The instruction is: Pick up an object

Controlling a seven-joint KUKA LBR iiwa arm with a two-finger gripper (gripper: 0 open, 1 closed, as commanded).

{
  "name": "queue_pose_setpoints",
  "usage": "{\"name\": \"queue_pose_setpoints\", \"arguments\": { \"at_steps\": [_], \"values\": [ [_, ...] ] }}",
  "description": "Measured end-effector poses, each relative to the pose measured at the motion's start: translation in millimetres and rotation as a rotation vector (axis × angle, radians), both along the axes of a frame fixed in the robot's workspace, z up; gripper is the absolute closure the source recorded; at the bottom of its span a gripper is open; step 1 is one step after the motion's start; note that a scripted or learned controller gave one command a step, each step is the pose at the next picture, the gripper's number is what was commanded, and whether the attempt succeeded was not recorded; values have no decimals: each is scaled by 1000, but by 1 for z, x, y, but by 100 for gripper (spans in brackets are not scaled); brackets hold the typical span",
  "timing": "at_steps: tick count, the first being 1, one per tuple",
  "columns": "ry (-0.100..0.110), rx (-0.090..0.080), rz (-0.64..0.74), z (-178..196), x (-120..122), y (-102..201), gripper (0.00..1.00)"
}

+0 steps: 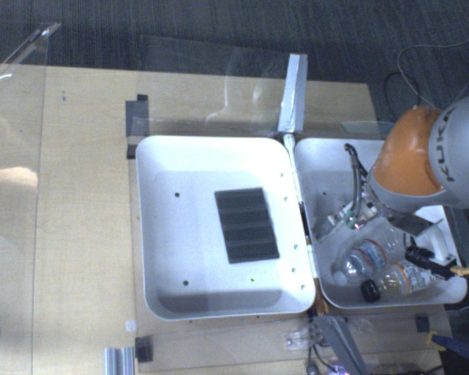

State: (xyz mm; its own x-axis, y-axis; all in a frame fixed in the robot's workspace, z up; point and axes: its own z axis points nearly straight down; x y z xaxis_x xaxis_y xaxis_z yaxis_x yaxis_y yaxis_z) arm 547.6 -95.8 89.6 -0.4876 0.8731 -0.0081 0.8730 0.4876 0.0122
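the only readable text is on the grey arm at the right edge: dark letters that look like "ku", the start of a brand name cut by the frame. the labels on the bottles are too blurred to read.

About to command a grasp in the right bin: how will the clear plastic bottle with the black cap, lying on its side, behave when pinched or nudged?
The clear plastic bottle with the black cap lies on its side, so a nudge would probably roll it. It looks see-through and may be nearly empty, so likely light. Its smooth round body could slip or dent when pinched. A second clear bottle lies close by in the right white bin and may shift too.
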Motion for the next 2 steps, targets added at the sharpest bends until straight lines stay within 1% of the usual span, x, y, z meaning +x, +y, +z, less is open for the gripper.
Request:
{"name": "queue_pose_setpoints", "arguments": {
  "at_steps": [1,2],
  "values": [
    [4,5,-324,-1,66,0,0],
    [10,4,-353,3,-25,-29,0]
  ]
}}
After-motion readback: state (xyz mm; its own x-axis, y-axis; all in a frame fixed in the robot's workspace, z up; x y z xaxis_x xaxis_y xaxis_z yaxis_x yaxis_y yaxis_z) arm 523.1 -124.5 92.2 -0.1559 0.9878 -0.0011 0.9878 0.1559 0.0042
